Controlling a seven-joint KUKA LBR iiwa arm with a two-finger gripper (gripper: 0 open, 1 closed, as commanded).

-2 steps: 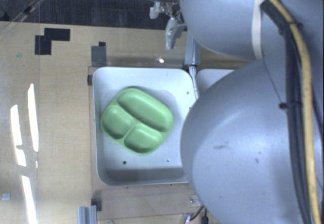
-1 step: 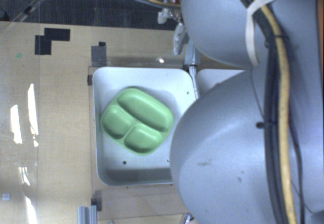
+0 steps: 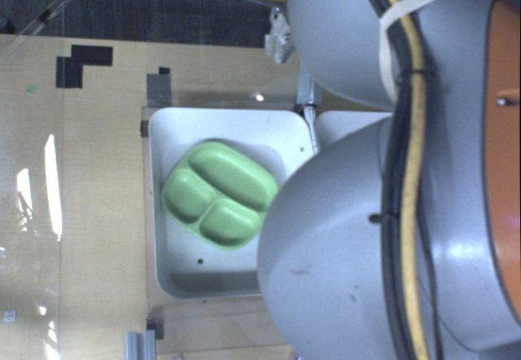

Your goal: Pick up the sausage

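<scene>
camera view | arm [image 3: 391,212] looms over both bins, likely reaching down | green tray [image 3: 218,194] lies in left bin [image 3: 175,269] | end effector state: cannot tell | sausage unlocated

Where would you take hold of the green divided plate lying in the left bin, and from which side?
Judging by its pose, the green divided plate lies flat in the left bin, so I would come from above and pinch its raised rim on the left edge, which is farthest from the arm covering its right end.

Bright, even light from overhead; white glare streaks the bench [image 3: 49,187] at left. The huge grey arm [image 3: 358,269] looms soft and blurred, shading the white bin [image 3: 175,269] beneath it.
</scene>
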